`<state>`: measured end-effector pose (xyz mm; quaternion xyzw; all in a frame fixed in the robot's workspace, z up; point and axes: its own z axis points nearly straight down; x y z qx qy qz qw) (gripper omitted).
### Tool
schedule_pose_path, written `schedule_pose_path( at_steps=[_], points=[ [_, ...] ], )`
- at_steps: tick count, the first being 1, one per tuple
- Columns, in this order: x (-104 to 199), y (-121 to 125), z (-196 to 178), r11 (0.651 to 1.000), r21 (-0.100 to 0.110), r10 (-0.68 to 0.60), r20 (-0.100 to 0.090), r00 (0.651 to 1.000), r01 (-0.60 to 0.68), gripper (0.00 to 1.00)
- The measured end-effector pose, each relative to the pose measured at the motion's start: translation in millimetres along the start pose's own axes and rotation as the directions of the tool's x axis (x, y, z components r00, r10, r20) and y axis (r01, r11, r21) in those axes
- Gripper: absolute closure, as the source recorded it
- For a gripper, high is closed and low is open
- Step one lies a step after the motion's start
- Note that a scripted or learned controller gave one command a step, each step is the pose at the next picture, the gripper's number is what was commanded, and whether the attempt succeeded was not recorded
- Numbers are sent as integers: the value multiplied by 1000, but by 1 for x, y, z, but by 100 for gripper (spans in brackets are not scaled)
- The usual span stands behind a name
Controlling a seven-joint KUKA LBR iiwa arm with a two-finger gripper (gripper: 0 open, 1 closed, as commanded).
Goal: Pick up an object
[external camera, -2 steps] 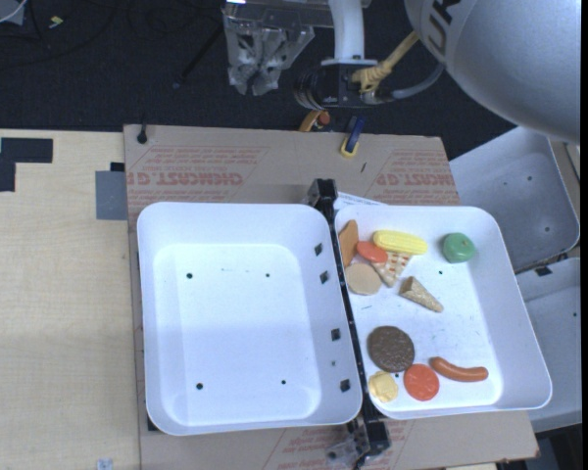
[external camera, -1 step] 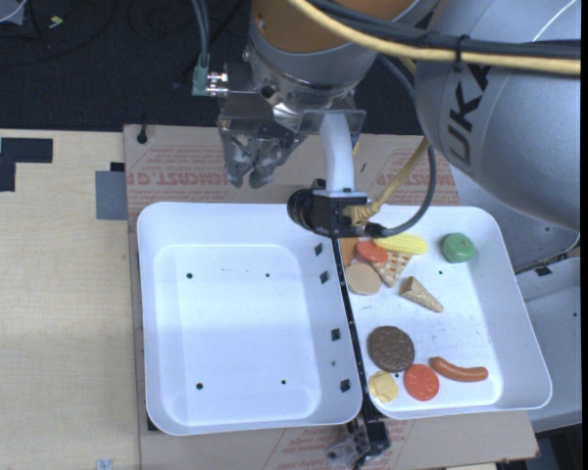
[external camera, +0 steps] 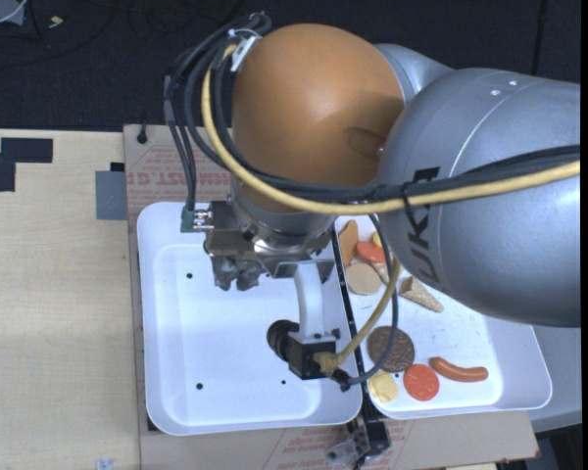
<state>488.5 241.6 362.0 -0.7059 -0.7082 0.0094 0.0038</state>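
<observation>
Jaw state cannot be told: the gripper (external camera: 237, 270) appears from above as a dark grey cluster under the wrist, and the gap is too obscured to read as spread or pressed together. It hangs over the upper part of the left-hand bin (external camera: 201, 365), whether touching the floor or apart from it cannot be told. The grey arm (external camera: 490, 194) reaches in from the view's right and covers the top of both bins, its orange band (external camera: 314, 106) sitting directly above the gripper. The pale bench (external camera: 49, 311) extends to the left. A brown printed board (external camera: 157, 169) lies under the two white bins, which stand side by side and touch along their inner rims. All loose objects lie in the right-hand bin (external camera: 524, 385). Near its front, a brown disc (external camera: 392, 346) lies close to the inner rim, with an orange-red sausage (external camera: 459, 369) to its right. A red disc (external camera: 421, 382) lies just below and between these two, and a small yellow piece (external camera: 383, 389) lies just beside the red disc, on its left. Farther back, partly under the arm, a tan piece (external camera: 363, 278), a red piece (external camera: 370, 252) and a pale wedge (external camera: 421, 297) lie clustered together.
</observation>
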Motion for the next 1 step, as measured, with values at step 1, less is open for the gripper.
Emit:
schedule_pose_path(
  at_steps=[1],
  points=[
    [-6,83,-52,1000,-23,5,-7,1000,-5,100]
  ],
)
